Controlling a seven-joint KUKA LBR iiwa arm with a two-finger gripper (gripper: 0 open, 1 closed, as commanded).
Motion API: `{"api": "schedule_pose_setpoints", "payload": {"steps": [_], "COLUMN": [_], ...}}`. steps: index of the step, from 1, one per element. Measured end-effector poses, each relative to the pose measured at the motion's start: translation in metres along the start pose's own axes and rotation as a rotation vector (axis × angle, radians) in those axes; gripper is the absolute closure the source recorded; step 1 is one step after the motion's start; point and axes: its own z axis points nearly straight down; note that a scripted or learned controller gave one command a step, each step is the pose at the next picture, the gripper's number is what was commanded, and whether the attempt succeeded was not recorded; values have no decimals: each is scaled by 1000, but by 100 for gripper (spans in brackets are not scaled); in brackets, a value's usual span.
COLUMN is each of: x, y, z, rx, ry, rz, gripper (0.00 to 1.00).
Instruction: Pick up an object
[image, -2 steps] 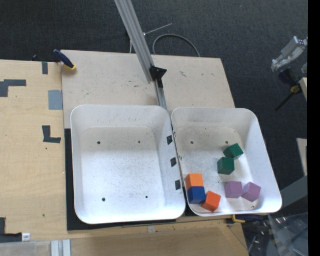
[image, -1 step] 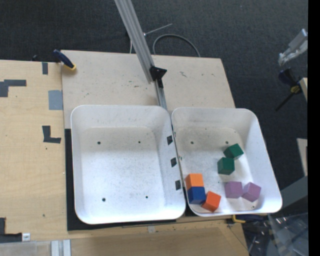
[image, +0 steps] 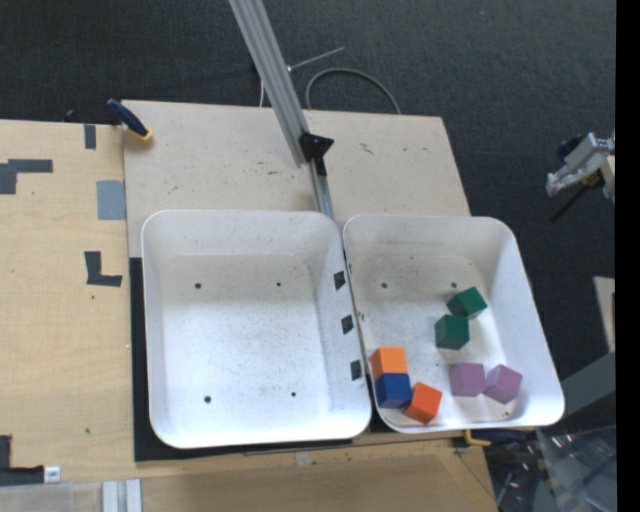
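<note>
The right white bin (image: 428, 236) holds several small blocks in its near half. Two green blocks (image: 467, 301) (image: 452, 332) sit close together toward the right wall. In front of them lie two purple blocks (image: 466, 379) (image: 503, 383), side by side. Near the bin's left wall an orange block (image: 389, 360) touches a blue block (image: 393, 389). A second, redder orange block (image: 424, 402) lies tilted just right of the blue one, by the front rim.
The left white bin (image: 240, 330) sits beside the right one, their rims meeting at the middle. A slanted metal rail (image: 280, 90) runs from the top down to that joint. A blue and yellow clamp (image: 128, 118) lies at the board's far left corner. A pale fixture (image: 580, 165) stands off the bench, right.
</note>
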Motion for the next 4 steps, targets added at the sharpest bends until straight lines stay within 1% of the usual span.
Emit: {"api": "schedule_pose_setpoints", "payload": {"steps": [1,2,4], "x": [-3,-3,-3], "y": [8,-2,-22], "z": [-102,-97,-96], "rx": [-18,-9,-9], "ry": [-4,-1,-1], "rz": [-6,-4,-5], "gripper": [0,0,0]}}
